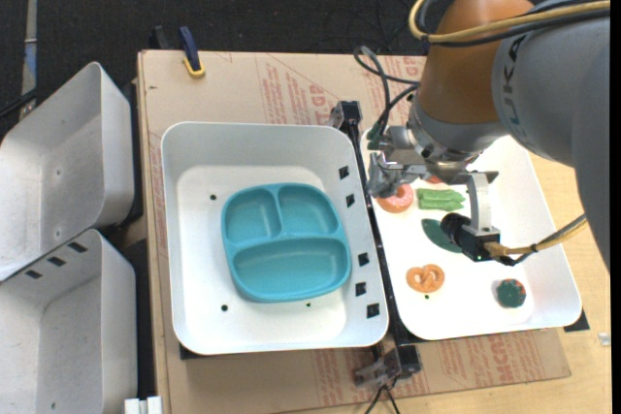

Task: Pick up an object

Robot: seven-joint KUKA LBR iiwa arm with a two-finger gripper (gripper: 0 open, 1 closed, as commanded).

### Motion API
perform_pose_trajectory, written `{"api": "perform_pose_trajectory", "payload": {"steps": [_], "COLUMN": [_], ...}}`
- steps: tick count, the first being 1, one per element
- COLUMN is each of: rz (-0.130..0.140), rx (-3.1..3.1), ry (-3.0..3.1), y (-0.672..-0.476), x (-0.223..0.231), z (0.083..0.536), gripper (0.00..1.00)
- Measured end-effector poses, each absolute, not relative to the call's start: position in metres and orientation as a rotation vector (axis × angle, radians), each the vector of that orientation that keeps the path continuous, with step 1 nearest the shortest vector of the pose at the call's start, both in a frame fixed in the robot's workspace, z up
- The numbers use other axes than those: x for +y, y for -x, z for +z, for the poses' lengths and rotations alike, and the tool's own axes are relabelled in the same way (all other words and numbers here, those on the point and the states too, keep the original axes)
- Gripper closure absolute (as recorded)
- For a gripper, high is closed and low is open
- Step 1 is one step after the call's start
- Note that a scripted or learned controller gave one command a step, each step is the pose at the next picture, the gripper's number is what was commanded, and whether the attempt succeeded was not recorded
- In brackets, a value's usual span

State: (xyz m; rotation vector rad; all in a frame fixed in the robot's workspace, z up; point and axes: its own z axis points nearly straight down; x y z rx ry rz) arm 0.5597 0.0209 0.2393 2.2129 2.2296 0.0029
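My gripper (390, 172) hangs low over the near-left part of the right bin (543, 208), under the arm's orange band. Right below it lies a pink-orange round piece (396, 201), touching or nearly touching the gripper's tip. A light green piece (441, 199) sits just to its right. A dark green flat piece (439, 233) lies lower, partly under a black part of the arm. Near the front of the bin are a brown pretzel (425, 278) and a dark green broccoli-like piece (510, 292).
The left bin (194, 160) holds a teal divided plate (286, 242). A black clip strip (361, 228) runs along the wall between the bins. Cables (374, 82) hang behind the gripper. Two more white bins (58, 179) stand off the bench at far left.
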Motion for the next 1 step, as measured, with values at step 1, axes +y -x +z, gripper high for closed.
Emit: {"api": "perform_pose_trajectory", "payload": {"steps": [1], "rz": [0.001], "rx": [2.231], "ry": [-2.212], "y": [-0.5604], "x": [0.081], "z": [0.2303], "gripper": [1.0]}}
